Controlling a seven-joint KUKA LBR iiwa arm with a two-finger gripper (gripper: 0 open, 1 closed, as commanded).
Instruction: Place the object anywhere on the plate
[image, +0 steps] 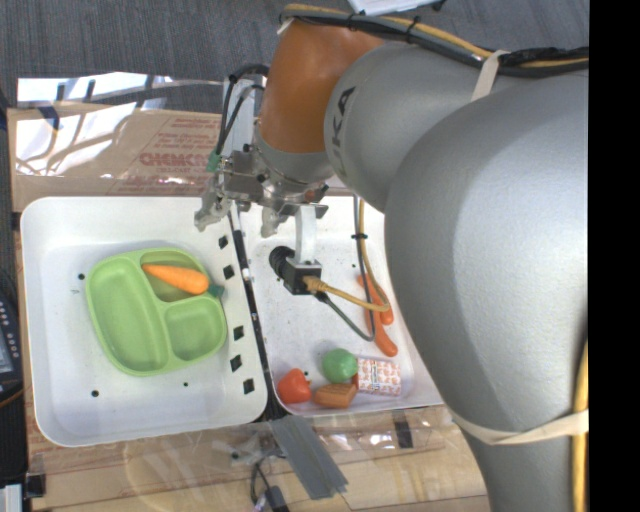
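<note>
Gripper above the wall between the two bins, fingers spread apart with nothing between them. Carrot lies below and to the left of the gripper, apart from it, resting across the upper compartments of the green plate in the left bin. Right bin holds a tomato, a green ball and a small carton near its front edge.

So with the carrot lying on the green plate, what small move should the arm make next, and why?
Probably a short lift straight up and back toward the right bin. The orange toy carrot already rests in an upper compartment of the green divided plastic plate, and the gripper sits apart from it above the bins' divider, so clearing away seems enough.
</note>
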